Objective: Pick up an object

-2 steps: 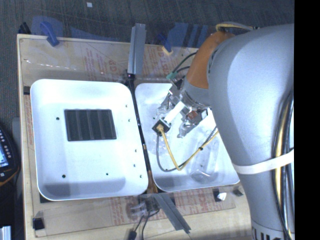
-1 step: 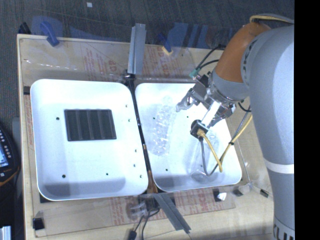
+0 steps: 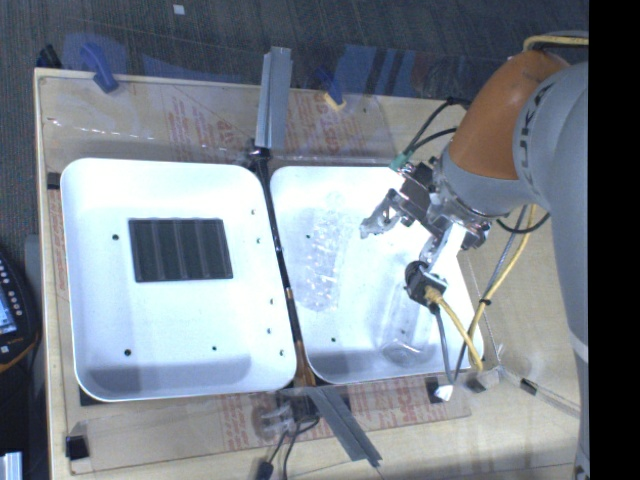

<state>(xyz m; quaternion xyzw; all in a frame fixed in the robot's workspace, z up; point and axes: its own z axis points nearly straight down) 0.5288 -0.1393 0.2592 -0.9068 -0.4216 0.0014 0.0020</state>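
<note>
Hovering over the right bin (image 3: 350, 368), before any grasp.
From above: gripper (image 3: 395, 215) spread wide and empty; a clear bumpy object (image 3: 322, 258) lies just left below it; next, shift over and descend.

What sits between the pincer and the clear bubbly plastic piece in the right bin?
Nothing visible: bare white bin floor separates the pincer from the clear bubbly plastic piece lying to its left.
</note>
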